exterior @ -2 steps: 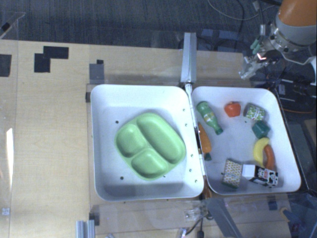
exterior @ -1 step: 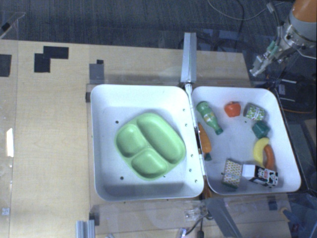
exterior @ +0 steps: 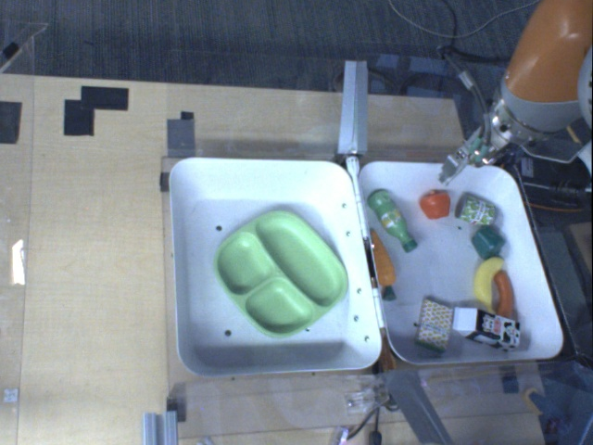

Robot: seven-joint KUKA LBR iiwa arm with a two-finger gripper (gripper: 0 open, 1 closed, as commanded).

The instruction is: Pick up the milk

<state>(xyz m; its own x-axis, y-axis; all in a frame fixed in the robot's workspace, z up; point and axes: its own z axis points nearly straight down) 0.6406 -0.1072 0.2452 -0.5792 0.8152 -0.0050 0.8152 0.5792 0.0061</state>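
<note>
Milk carton lying in the right bin, arm held at the bin's far right corner.

The small black-and-white cow-patterned milk carton point(exterior: 492, 328) is seen on its side at the near right corner of the right-hand shallow white bin point(exterior: 408, 341), just beside a patterned beige box point(exterior: 433, 323) and close below a yellow banana point(exterior: 487, 280) and an orange sausage-shaped piece point(exterior: 504, 292). Further back in that bin are laid a green plastic bottle point(exterior: 392, 219), an orange carrot point(exterior: 383, 262), a red tomato point(exterior: 434, 204), a green-labelled can point(exterior: 475, 210) and a dark teal block point(exterior: 487, 241). The tool point(exterior: 460, 163) is held above the bin's far right rim, well apart from the carton; whether it is released or clenched cannot be told. A green three-compartment plastic tray point(exterior: 281, 270) is held by the left-hand white bin point(exterior: 199, 341) on the wooden desk point(exterior: 83, 276).
</note>
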